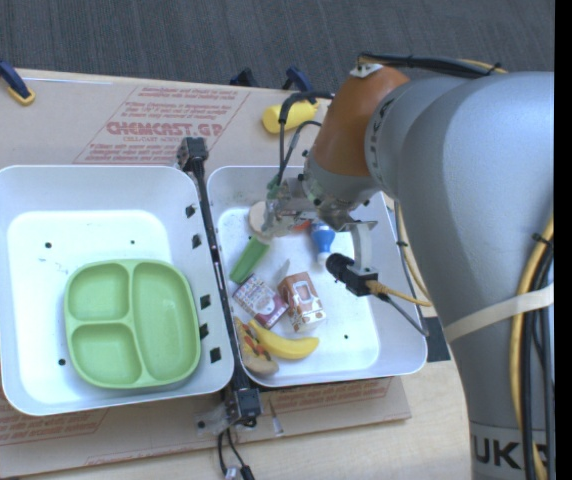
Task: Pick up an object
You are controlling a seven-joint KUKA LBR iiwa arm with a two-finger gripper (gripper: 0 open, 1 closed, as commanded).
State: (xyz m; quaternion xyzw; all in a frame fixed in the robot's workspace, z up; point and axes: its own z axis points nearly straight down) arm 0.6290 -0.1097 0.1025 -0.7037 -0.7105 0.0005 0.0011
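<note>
Near the middle of the frame, the tool [288, 211] hung low in the right bin [398, 353], above a green stick [249, 259], a banana [288, 345] and a blue thing [323, 238].

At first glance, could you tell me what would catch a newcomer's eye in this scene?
The big grey arm with its orange band fills the right side, its gripper down in the right bin, at that bin's far end. Next comes the pale green divided tray, alone in the left bin. Near the right bin's front lies a yellow banana among small packets.
</note>
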